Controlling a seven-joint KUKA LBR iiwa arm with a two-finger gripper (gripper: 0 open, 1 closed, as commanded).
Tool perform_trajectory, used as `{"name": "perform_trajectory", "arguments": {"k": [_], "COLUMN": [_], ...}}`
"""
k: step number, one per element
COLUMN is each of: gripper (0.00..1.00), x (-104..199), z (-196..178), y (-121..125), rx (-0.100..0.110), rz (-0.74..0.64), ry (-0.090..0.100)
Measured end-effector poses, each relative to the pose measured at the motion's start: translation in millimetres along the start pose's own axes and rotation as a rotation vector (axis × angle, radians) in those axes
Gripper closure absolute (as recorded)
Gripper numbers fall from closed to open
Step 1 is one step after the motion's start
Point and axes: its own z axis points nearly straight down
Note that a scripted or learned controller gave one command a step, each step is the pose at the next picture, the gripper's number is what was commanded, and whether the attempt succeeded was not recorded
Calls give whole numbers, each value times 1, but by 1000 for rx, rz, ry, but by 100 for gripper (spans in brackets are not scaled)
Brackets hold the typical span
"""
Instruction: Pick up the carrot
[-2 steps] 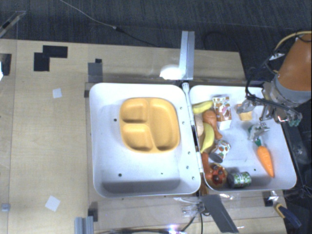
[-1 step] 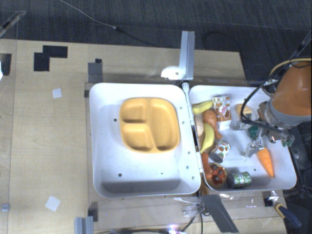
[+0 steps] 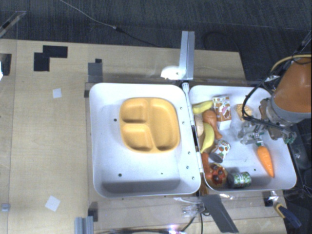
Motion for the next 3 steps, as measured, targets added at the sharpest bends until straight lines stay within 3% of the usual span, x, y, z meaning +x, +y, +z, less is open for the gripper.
{"name": "perform_trajectory", "arguments": {"k": [1,2,3], "gripper": [100,100,100], "x": [60,67,65], "z": [11,-36,-95], "y": [2,36,26], "rx": [-1,-7,-4], "rz": [-77,-268,-137], "ry": [5,11,9]}}
